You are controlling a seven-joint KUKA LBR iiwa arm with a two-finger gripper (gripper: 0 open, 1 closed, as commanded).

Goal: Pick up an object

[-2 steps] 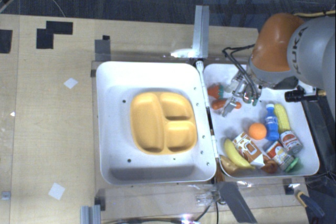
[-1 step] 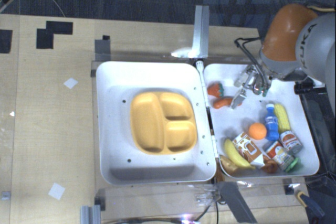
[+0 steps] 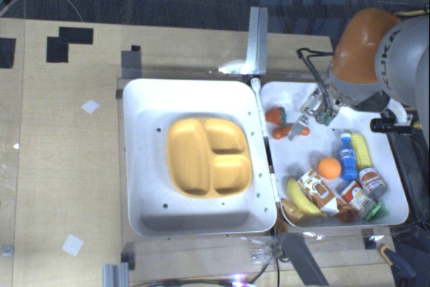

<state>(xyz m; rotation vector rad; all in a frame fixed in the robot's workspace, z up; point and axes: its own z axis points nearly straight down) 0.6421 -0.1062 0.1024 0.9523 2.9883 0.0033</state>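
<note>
Camera view: smooth yellow three-compartment tray in glossy white bin.

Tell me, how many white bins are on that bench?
2. The left bin holds a yellow divided tray. The right bin holds the toy food, with the gripper above its upper part.

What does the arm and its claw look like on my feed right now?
The arm is bulky and rounded, light grey, with a glossy orange band above the wrist. Dark lettering runs along the grey shell, too cut off to read. A thin black cable loops beside the wrist. The claw is small, silvery grey metal, with a touch of teal near its base.
</note>
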